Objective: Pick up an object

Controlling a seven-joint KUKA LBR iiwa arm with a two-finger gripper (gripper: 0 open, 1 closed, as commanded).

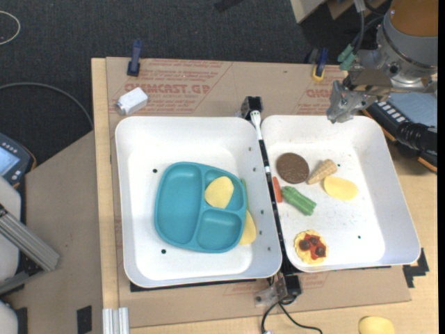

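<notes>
gripper [341, 111] hanging over the far rim of the right bin [389, 186], near its far-left corner. fingers pointing down, close together, nothing between them. grey wrist and orange band up at the top right.

in the right bin: brown round cookie [293, 167] toward the far-left part, touching a tan cone-shaped piece [322, 171] just to its right. yellow oval slice [341, 188] just beside the cone, near the middle. green bean-like piece [298, 200] near the left wall, with a small orange strip [277, 189] right at that wall. small pizza toy [311, 246] by the near-left corner. all of them well apart from the gripper.

left bin [139, 158]: teal divided plate [198, 206] in the middle, yellow slice [220, 192] in its far-right compartment, another yellow piece [248, 229] tucked under the plate's right edge.

on the cardboard sheet [195, 82] beyond the left bin: small white block [131, 101].
</notes>
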